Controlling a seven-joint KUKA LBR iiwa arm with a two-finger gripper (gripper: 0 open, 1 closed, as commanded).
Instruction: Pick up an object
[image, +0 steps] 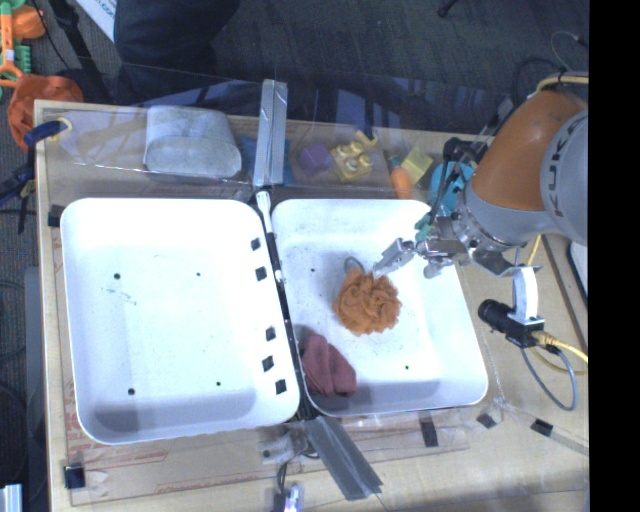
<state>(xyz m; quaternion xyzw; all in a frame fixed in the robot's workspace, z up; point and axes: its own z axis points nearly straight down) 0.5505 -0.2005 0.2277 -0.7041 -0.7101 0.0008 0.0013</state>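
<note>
Left bin (160, 300): bare white floor. Right bin (440, 350) holds two objects. Arm (530, 170) comes in from 3 o'clock, wrist over the bin's 2 o'clock corner. Orange fuzzy clump (368, 303) sits mid-bin, roughly round, no clear long axis. Maroon cloth lump (328, 366) at the bin's 7 o'clock, against the near-left wall, long axis about 11-to-5. Gripper (392, 258) just off the clump's 12 o'clock edge; fingers too blurred, can't tell apart or together, or if touching.
</note>
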